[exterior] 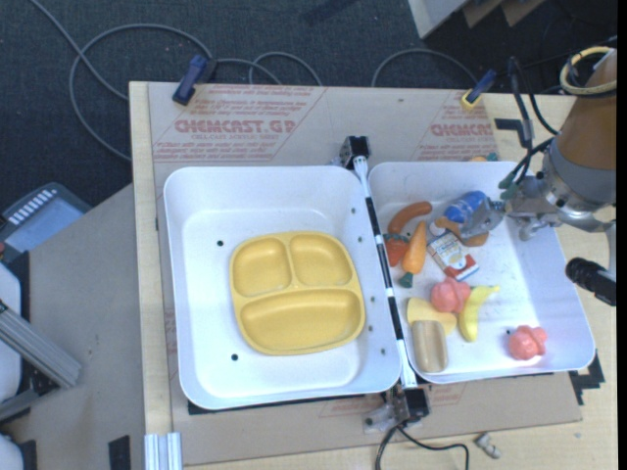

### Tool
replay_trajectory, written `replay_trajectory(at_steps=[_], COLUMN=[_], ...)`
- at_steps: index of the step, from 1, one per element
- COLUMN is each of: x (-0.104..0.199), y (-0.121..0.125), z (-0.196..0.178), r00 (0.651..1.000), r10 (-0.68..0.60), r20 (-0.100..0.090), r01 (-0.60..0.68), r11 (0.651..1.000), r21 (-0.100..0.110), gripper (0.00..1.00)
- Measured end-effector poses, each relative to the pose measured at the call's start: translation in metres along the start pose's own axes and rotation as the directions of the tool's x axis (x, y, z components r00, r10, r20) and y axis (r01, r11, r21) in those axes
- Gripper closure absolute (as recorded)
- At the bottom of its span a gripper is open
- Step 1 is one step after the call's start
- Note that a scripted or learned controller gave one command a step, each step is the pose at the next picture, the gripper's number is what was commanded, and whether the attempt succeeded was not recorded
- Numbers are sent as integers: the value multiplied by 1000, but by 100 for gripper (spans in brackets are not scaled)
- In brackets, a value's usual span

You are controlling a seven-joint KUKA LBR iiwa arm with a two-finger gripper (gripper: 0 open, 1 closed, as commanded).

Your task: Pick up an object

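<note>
The right bin (563,262) holds several toy foods. Among them are a brown sausage (409,213), an orange carrot (416,248), a small printed carton (449,253), a blue packet (467,206), a pink lump (451,295), a yellow banana (477,308), a tan bread piece (429,346) and a pink toy (526,343). My gripper (484,220) reaches in from the right. It sits low at the bin's far side, right against the blue packet and just above the carton. Its tip is dark and blends with the items under it.
The left bin (196,262) carries a yellow divided plate (294,292). A black divider rail (377,262) runs between the bins. The arm's grey wrist and orange band (588,135) hang over the right bin's far right corner. Cables trail across the bench's back edge.
</note>
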State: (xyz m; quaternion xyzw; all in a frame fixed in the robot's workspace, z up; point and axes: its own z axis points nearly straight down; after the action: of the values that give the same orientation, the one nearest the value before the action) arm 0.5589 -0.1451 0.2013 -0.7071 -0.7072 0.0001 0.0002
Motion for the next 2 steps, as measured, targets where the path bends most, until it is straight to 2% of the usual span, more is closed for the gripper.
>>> replay_trajectory(at_steps=[1,2], x=[37,47], y=[-37,-60], z=[98,116], r00=[1000,1000], r10=[0,1], r20=[-1,0], r01=[0,-1], r11=[1000,1000], r21=[3,-2], gripper=[0,0])
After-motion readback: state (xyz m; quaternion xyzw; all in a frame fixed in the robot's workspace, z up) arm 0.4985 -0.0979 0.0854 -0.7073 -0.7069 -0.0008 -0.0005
